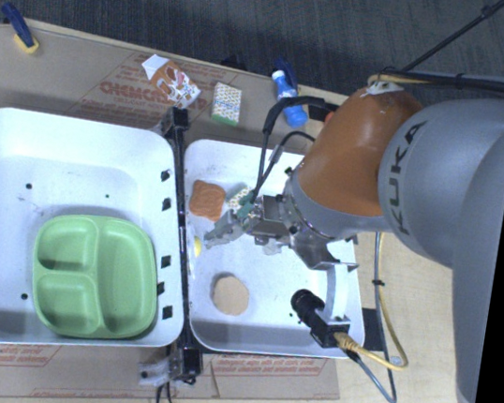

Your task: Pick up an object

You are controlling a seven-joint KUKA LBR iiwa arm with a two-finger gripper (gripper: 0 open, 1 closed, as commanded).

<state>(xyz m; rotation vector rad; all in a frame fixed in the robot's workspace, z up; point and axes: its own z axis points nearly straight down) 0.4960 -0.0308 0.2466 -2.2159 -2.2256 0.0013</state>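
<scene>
My gripper hangs over the middle of the right bin, reaching in from the right under the grey and orange arm. An orange-brown lump lies just left of and above the gripper, near the bin's left wall. A round tan piece rests on the bin floor below the gripper, apart from it. The arm hides the bin's right and far part. Something small and pale sits at the gripper's tip, too blurred to name.
The left bin holds a green divided plate in its near half. Behind the bins lie a small snack packet, a little printed box and a blue clamp. A black divider separates the bins.
</scene>
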